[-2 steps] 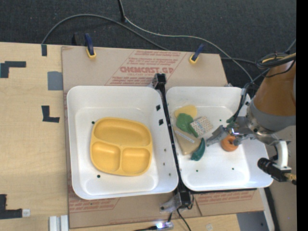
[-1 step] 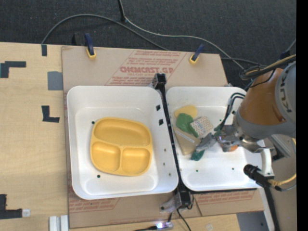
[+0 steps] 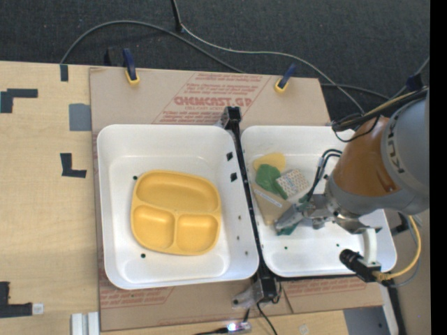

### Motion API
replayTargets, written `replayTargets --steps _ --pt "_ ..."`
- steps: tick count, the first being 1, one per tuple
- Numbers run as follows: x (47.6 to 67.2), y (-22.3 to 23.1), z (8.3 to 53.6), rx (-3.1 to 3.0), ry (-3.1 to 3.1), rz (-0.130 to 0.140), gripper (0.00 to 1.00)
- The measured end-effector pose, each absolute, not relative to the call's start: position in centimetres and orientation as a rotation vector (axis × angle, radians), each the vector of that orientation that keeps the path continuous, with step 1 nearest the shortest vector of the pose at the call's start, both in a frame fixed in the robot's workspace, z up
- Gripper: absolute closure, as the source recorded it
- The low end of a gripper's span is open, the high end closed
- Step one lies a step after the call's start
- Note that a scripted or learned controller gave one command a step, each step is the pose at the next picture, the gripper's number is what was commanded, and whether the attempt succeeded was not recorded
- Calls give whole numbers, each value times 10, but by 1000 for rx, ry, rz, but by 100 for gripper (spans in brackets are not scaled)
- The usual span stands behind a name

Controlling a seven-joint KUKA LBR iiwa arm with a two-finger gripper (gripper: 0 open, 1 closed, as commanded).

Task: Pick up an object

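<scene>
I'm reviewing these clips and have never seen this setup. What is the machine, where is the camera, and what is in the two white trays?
One camera looks down at a slant on a bench. The grey and orange shape at right is a robot arm; its gripper reaches into the right bin, beside a small pile: a green item, a yellow item and a speckled packet. Whether it holds anything can't be told. The left bin holds a yellow divided plate.
</scene>
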State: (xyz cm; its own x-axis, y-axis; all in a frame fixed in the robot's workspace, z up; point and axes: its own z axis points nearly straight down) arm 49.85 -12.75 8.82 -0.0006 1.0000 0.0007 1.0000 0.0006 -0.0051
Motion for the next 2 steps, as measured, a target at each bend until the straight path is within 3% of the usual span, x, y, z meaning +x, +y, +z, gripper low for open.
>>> replayTargets --steps 1,2 --pt "499 -127 101 -2216 -2220 3 100" --pt "495 -125 143 -2220 -2223 -1 100"
